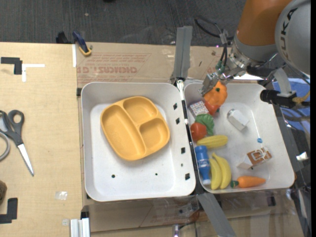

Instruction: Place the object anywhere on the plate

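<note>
Plate: yellow, three compartments, lain in the left bin; nothing is seen resting on it.
Orange object: toy of a rounded orange form, seen at the far left corner of the right bin, well apart from the plate, across the divide between the bins.
Gripper: positioned right of the plate, directly upon the orange object; the fingers are closed about its upper part, and the object is seen between them.
Arm: grey with an orange band, entered from the upper right, far from the plate.
Red and green toy: set just right of the plate's bin wall, below the orange object.
Small printed packet: lain between the orange object and the red toy.
Bananas: placed right of the plate and nearer the camera; a single yellow piece is lain above them.
Blue bottle: lain beside the bananas, on the plate's side.
Carrot: found at the near edge of the right bin.
White block: set far right of the plate.
Scissors: lain on the bench, well left of the plate.
</note>
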{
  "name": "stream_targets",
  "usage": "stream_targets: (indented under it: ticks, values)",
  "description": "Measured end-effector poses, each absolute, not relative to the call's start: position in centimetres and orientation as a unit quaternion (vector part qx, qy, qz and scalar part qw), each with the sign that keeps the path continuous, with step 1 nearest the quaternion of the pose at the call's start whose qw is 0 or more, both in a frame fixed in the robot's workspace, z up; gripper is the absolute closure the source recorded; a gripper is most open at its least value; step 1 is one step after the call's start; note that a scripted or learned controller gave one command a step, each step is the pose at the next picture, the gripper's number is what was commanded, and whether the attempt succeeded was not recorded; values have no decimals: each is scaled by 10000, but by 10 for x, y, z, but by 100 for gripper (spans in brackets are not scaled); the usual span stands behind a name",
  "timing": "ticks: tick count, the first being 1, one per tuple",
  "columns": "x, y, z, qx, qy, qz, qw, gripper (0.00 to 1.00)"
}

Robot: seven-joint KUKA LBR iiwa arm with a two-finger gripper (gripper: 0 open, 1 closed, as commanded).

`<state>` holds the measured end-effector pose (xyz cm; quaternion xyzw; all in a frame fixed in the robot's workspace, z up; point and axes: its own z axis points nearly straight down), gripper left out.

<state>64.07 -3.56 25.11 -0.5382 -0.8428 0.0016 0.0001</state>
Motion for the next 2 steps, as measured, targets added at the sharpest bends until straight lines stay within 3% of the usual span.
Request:
stream_targets:
  ticks: [1,2]
  values:
    - [602,32,236,-4898,-8718,13,8,100]
    - [558,83,190,-4837,-8752,14,10,100]
